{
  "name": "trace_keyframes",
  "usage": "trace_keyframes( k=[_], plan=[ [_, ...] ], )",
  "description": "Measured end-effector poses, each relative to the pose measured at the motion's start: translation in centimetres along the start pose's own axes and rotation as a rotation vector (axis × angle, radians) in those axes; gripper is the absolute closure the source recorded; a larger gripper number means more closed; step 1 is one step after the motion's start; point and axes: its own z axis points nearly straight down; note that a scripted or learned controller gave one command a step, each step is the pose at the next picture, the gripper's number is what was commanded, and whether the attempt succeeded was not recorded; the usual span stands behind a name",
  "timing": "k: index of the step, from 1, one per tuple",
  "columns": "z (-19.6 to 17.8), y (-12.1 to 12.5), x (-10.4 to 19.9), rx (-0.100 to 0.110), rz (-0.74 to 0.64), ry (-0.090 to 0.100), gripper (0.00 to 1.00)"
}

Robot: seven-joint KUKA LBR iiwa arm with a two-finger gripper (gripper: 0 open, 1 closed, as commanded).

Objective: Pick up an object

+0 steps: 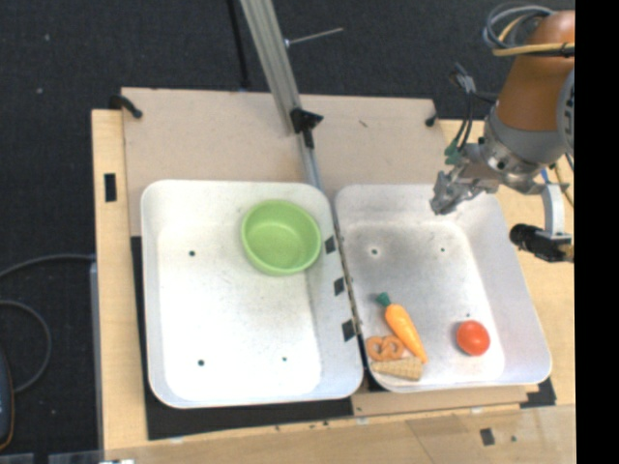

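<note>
The small orange plastic carrot with a green top (402, 326) lies low in the right white bin (503, 259), beside a pretzel-shaped toy (385, 347) and a red tomato-like ball (472, 337). The gripper (447, 199) hovers over that bin's far edge, holding nothing; whether it is apart or together I cannot tell. Judged an approach step: next it must travel to a target and descend.

Grey KUKA arm (522, 138), orange band above wrist, looped grey cables up top, dark metal wrist assy
</note>
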Motion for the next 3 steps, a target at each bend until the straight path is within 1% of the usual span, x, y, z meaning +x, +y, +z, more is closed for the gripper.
trace_keyframes(
  k=[1, 2, 3],
  plan=[
    [0.8, -1.3, 5.0, 0.002, 0.0, 0.0, 1.0],
    [1.0, -1.2, 10.1, 0.002, -0.001, 0.001, 1.0],
    [-0.4, -2.0, 15.2, 0.002, 0.002, 0.001, 1.0]
  ],
)
